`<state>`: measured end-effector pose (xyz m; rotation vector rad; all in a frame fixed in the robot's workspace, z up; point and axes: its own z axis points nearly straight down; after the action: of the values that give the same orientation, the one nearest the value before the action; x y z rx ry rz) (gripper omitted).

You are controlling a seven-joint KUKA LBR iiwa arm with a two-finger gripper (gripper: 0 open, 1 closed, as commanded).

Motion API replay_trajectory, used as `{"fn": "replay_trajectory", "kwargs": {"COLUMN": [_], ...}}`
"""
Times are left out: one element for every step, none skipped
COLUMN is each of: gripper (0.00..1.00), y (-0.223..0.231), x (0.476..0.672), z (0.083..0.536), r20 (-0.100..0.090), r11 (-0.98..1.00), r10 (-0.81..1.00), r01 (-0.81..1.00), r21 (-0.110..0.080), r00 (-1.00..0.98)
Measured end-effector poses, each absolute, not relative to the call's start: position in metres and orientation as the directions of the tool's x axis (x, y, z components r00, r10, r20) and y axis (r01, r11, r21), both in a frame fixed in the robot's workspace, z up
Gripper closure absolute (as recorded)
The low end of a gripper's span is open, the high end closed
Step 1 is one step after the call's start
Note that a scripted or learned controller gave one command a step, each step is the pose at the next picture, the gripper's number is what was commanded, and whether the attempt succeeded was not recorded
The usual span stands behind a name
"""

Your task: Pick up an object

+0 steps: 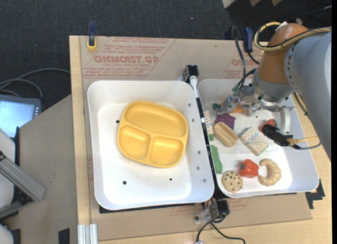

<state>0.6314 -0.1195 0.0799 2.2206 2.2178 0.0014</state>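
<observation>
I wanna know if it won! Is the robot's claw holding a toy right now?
Gripper: cannot be told; it is low over the right bin.

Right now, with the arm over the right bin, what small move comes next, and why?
Probably lower the end effector a little toward the purple piece. It hangs over the bin's far end with nothing visibly between it, and that piece lies closest, beside the bread roll.

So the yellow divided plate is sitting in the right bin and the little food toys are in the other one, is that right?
Not quite. The camera view shows the yellow divided plate sitting in the left bin. The little food toys, such as the cookie and the croissant, are in the other one, the right bin.
</observation>
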Motion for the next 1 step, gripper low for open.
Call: {"fn": "replay_trajectory", "kwargs": {"gripper": [1.0], "y": [-0.1178], "x": [0.6326], "z": [0.0975], "r20": [-0.003], "r11": [0.002], "r10": [1.0], "r01": [1.0], "r21": [0.009], "r00": [-0.002]}}
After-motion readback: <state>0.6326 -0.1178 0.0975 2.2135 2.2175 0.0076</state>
